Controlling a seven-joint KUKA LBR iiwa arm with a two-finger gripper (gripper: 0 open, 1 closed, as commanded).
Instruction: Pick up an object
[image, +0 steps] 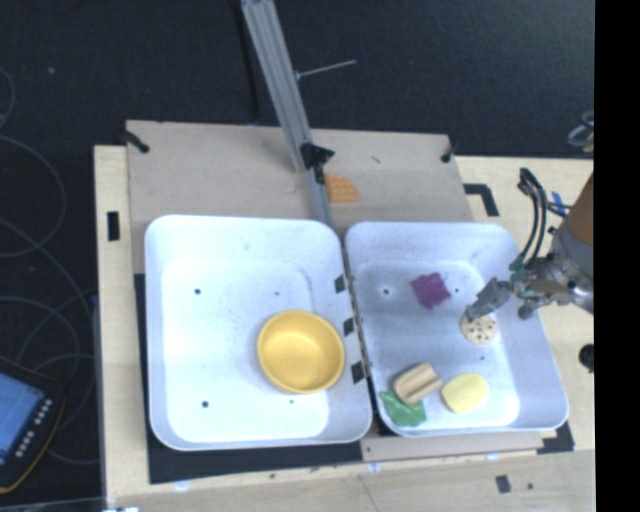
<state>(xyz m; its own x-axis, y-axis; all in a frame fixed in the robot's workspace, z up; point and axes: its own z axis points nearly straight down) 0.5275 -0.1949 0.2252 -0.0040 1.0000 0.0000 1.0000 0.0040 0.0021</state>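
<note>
The arm reaches in from the right edge and its gripper (490, 305) hangs over the right part of the right-hand bin (520, 250), directly above or against a small pale round object with dark dots (481, 330), something like a perforated disc or cookie-shaped toy. From this slanted view it is impossible to tell how the jaws stand or whether anything is caught between them; the grey tip blurs into the pale object beneath it. That dotted piece looks like the likeliest target, since it sits just under the tool. Other candidates lie in the same bin: a purple block (431, 290) near the middle, a tan cylinder-like piece (415, 381) toward the front, touching or just beside a green scrap (402, 408) at the front-left corner, and a yellow lemon-like lump (465, 393) just to its right. The left-hand bin (180, 250) holds a yellow bowl (300, 351), well apart from the arm. To do this step well, the tool should probably be centred over the dotted piece before closing, and brought low enough that the grip lands on its edges rather than skating across its flat top. A thin, flat thing lying on the bin floor seems hard to pinch, so a shallow descent would likely miss. The bin's right wall is near, so the approach should stay vertical. Lifting slowly afterward would show whether the piece actually comes up.
</note>
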